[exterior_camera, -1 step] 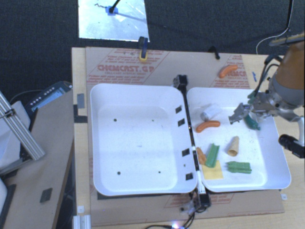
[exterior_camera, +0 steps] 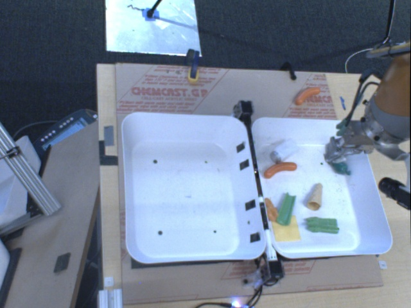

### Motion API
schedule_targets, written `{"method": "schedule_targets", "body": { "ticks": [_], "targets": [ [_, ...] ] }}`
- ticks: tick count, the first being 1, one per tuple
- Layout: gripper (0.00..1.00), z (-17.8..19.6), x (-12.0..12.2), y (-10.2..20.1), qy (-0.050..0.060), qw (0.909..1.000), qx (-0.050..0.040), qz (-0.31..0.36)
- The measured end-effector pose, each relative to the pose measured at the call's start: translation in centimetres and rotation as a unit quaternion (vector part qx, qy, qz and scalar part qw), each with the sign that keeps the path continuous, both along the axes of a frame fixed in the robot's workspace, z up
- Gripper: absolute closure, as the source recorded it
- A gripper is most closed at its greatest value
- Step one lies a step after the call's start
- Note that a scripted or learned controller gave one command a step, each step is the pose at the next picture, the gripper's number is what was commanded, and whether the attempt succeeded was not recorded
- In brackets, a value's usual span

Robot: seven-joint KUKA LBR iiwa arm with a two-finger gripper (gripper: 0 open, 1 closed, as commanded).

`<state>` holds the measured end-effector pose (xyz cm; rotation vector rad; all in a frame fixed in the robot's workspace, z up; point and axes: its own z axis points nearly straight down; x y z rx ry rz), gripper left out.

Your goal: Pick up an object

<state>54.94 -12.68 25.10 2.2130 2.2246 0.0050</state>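
Right bin (exterior_camera: 376,236): holding an orange sausage (exterior_camera: 280,169), white cylinder (exterior_camera: 282,150), tan cone (exterior_camera: 313,197), green pod (exterior_camera: 286,208), yellow slab (exterior_camera: 287,230), green block (exterior_camera: 321,225) and a teal piece (exterior_camera: 341,168).

Left bin (exterior_camera: 186,191): sitting beside it on the bench (exterior_camera: 109,172).

Claw (exterior_camera: 338,154): hovering low at the right bin's far right edge, directly over the teal piece; whether it is open, closed or gripping cannot be told.

Second orange sausage (exterior_camera: 307,95): lying outside the bins.

Progress: nothing is visibly lifted; securing and raising an object appears to be remaining.
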Motion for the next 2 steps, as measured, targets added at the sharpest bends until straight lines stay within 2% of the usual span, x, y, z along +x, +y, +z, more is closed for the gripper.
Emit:
{"method": "schedule_targets", "body": {
  "ticks": [1,2],
  "targets": [
    [1.00,28.5,-6.4,-1.0,-0.008,1.0000,-0.0024,-0.001],
    [1.00,16.3,-2.2,6.0,0.006,1.0000,0.0013,0.003]
  ]
}}
